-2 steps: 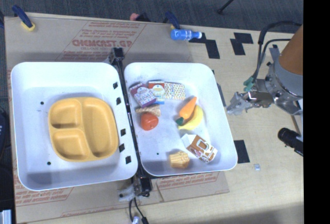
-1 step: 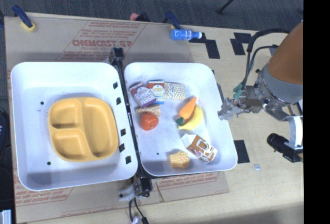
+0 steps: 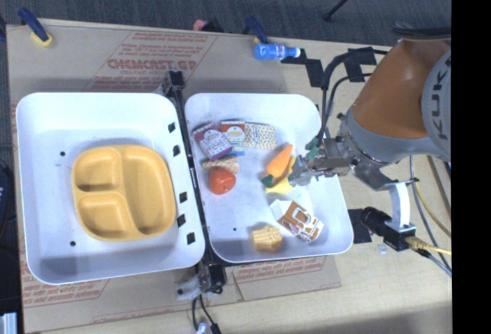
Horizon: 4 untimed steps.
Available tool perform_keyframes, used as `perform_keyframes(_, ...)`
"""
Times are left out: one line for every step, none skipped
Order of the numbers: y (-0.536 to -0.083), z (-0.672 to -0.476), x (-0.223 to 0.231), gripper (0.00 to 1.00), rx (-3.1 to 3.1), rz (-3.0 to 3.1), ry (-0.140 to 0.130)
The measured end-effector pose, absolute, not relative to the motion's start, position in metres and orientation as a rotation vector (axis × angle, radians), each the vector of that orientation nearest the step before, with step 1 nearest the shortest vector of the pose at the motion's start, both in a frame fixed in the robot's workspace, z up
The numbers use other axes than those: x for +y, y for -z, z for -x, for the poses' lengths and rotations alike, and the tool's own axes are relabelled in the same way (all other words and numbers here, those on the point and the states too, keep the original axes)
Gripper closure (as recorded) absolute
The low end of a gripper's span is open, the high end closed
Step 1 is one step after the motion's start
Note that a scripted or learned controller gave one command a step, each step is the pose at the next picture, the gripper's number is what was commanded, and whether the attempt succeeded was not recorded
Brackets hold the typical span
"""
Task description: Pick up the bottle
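A small white bottle-like container with an orange-brown label (image 3: pixel 299 222) lies on its side in the right bin (image 3: pixel 253 104), near its front right corner. My gripper (image 3: pixel 301 173) hangs low over the bin's right side, just behind that container. It is right beside an orange carrot (image 3: pixel 279 161) and a yellow piece (image 3: pixel 281 186). Nothing shows as held by the gripper.
The right bin also holds several snack packets (image 3: pixel 234 137), a red tomato (image 3: pixel 222 181) and a tan cracker piece (image 3: pixel 266 238). A yellow divided plate (image 3: pixel 123 191) lies in the left bin (image 3: pixel 46 114). A blue clamp (image 3: pixel 270 52) sits on the bench behind the bins.
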<state>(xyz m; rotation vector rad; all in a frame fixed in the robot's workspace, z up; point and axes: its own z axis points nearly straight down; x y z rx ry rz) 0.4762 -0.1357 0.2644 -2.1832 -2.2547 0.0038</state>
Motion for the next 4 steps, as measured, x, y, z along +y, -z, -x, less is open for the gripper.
perform_keyframes(-0.229, -0.476, -0.201, 1.00, -1.711, 2.630, -0.004)
perform_keyframes(-0.252, -0.476, -0.152, 1.00, -1.650, 2.670, -0.004)
perform_keyframes(-0.238, -0.476, -0.120, 1.00, -1.232, 2.884, -0.006)
perform_keyframes(-0.242, -0.476, -0.189, 1.00, -1.348, 2.834, -0.003)
